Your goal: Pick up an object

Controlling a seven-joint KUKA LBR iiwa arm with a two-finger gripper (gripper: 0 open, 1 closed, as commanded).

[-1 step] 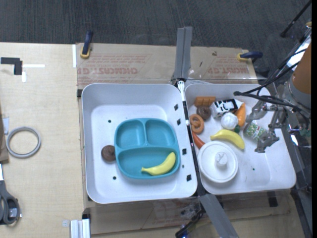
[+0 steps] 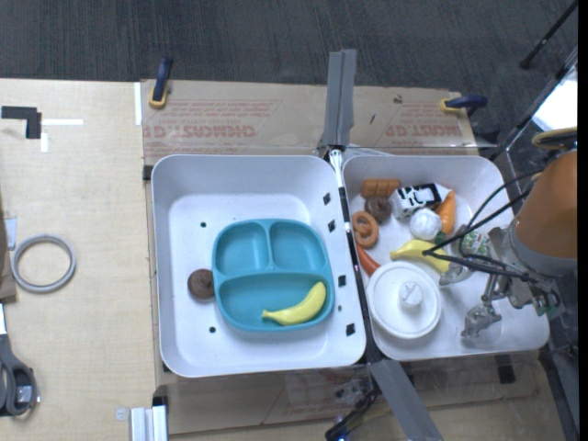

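The gripper (image 2: 481, 320) hangs over the right bin's (image 2: 514, 343) near right corner, grasping nothing, so it should drop squarely onto a reachable item, perhaps the white lid (image 2: 405, 299) beside it, before squeezing.

**What the surface is carrying**

You are looking at a pale wooden surface (image 2: 83, 338) bearing brown cardboard (image 2: 303, 118), with two white bins, left (image 2: 175, 274) and right (image 2: 487, 177), sitting side by side. A grey tape ring (image 2: 41, 263) is lying at left.
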